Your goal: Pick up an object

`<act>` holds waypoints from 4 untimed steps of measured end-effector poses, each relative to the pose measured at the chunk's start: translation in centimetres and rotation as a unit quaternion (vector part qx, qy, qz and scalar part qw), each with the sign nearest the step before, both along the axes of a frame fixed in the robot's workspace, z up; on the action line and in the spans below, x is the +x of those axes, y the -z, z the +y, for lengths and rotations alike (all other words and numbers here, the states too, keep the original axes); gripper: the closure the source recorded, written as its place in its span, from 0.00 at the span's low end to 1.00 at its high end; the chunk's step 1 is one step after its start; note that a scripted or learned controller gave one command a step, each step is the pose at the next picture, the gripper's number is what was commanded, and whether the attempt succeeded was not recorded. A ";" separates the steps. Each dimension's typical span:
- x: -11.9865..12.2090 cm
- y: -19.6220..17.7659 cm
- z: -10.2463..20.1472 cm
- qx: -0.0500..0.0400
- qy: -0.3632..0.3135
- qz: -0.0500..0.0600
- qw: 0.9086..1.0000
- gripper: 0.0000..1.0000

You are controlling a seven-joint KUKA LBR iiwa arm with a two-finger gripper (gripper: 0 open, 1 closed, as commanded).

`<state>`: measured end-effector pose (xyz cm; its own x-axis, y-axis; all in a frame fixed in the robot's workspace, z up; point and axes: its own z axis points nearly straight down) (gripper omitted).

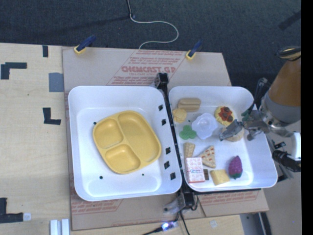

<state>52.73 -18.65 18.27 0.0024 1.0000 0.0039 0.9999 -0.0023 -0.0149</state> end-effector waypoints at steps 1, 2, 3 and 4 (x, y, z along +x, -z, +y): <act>0.3 -0.6 0.0 -0.001 -0.002 -0.005 1.000 0.00; -0.9 5.2 0.5 -0.001 -0.002 -0.003 1.000 0.00; -0.8 9.8 0.6 -0.001 -0.001 -0.007 1.000 0.00; -0.5 8.4 0.9 0.002 -0.002 -0.009 1.000 1.00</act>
<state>52.26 -17.80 9.89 -0.0025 1.0000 0.0081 1.0000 0.0024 0.0033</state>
